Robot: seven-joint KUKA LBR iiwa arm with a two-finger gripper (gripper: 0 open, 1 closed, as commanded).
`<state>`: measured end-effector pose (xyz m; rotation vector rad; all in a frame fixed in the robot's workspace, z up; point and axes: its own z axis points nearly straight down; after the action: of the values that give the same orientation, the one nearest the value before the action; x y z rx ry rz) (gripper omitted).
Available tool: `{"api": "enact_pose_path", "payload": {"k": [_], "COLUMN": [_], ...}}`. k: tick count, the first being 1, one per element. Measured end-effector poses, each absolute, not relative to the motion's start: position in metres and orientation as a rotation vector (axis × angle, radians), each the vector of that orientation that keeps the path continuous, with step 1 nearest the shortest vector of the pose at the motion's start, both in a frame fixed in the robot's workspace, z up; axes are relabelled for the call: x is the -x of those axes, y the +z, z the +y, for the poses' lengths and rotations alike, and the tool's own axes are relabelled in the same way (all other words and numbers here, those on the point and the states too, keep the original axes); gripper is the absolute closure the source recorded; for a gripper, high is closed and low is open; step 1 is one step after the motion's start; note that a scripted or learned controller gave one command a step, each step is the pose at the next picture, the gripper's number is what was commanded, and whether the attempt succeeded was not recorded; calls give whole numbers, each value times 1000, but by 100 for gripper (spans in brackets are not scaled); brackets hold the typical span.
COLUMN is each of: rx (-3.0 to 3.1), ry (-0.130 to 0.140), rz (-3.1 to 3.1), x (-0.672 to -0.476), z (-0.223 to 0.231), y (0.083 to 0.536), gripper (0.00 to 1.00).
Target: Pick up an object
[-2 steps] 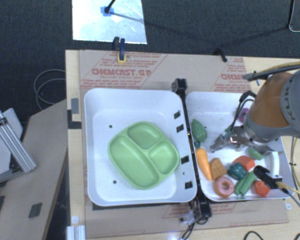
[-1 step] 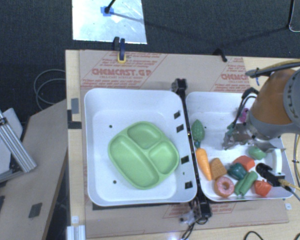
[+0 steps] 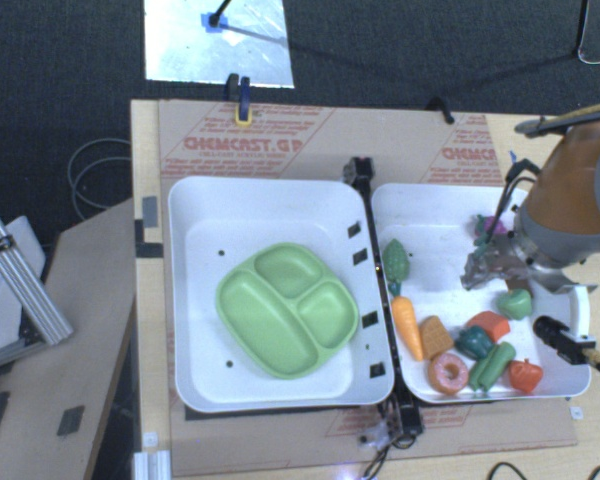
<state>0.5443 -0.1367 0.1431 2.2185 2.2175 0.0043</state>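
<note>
The right bin (image 3: 430,218) holds several toy foods. A dark green leafy piece (image 3: 395,263) lies at its left side, with an orange carrot (image 3: 408,326) and a brown piece (image 3: 437,335) below it. Along the front lie a pink donut (image 3: 447,372), a teal piece (image 3: 473,342), a red piece (image 3: 490,323), a green cucumber (image 3: 492,365) and a red pepper (image 3: 525,375). My gripper (image 3: 487,268) hangs low over the bin's right half, just up and left of a light green pepper (image 3: 517,303). A purple item (image 3: 491,227) peeks out behind the wrist.
The left bin (image 3: 210,218) carries a light green divided plate (image 3: 285,308). A black divider with clips (image 3: 365,258) runs between the bins. The arm's grey and orange body (image 3: 580,198) covers the right bin's far right corner. A white bracket (image 3: 578,313) sits at the bin's right rim.
</note>
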Motion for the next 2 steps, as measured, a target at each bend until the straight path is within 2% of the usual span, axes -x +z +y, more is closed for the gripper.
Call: {"api": "enact_pose_path", "payload": {"k": [2], "rx": [-2213], "ry": [5], "rz": [2223], "x": [-547], "z": [-133], "y": [227], "gripper": [100]}}
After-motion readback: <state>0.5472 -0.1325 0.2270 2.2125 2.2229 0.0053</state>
